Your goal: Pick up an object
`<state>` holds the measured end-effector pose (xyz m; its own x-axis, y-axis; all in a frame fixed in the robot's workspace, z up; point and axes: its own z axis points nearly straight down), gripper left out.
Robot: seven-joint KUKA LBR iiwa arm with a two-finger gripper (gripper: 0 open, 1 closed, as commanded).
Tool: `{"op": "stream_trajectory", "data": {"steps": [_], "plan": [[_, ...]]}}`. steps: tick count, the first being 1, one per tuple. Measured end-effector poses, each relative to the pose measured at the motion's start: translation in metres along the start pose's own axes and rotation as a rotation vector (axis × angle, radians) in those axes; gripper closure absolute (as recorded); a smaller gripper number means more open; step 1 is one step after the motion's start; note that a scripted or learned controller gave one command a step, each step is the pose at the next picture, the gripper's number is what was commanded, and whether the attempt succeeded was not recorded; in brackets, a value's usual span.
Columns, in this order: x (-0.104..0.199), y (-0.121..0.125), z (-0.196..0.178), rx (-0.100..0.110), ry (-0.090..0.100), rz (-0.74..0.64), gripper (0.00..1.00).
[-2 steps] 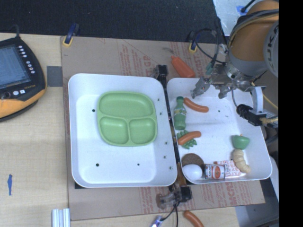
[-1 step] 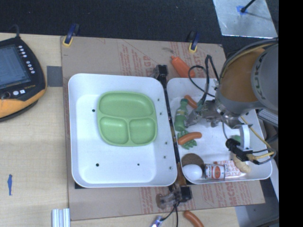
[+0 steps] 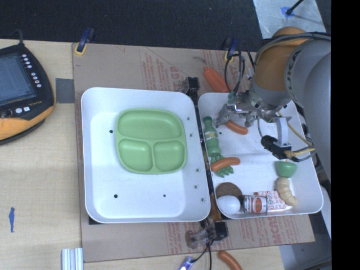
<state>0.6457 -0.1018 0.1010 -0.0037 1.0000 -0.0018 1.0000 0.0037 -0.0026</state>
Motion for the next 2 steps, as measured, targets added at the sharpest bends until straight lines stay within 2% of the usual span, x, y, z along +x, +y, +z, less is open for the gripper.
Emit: {"op": "stream_trajectory", "data": {"steps": [1, 2], "plan": [[-0.016, 0.011, 0.008, -0.002, 0.001, 0.001, 0.00], [-0.016, 0.011, -0.003, -0.002, 0.001, -0.001, 1.00]]}}
